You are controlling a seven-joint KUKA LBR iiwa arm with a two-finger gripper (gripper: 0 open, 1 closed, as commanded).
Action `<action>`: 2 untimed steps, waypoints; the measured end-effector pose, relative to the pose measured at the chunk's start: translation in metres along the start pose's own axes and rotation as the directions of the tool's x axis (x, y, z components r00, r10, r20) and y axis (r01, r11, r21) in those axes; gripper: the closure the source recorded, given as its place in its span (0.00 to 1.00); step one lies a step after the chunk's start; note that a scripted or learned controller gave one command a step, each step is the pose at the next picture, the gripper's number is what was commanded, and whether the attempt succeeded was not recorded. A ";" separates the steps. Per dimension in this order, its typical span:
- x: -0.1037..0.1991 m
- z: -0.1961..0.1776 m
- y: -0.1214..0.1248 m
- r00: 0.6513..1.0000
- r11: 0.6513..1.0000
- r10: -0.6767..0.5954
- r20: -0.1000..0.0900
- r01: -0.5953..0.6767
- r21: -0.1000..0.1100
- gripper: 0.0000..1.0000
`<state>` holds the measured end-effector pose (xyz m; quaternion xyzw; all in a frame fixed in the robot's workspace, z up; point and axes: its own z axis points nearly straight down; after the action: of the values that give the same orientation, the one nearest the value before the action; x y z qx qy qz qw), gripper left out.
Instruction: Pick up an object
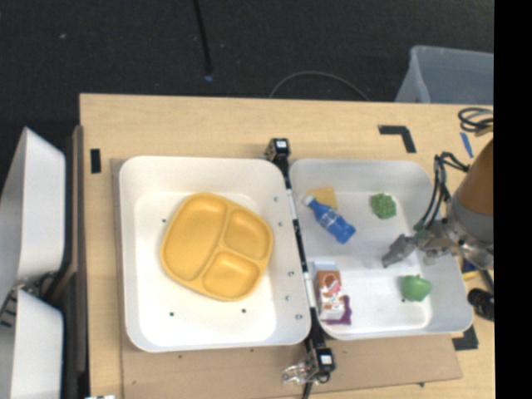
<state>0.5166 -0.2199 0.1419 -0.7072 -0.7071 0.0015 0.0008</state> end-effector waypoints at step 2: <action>-0.002 0.030 0.001 1.000 1.000 0.004 0.001 -0.004 -0.008 1.00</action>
<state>0.5178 -0.2220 0.1121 -0.7087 -0.7055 -0.0008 -0.0025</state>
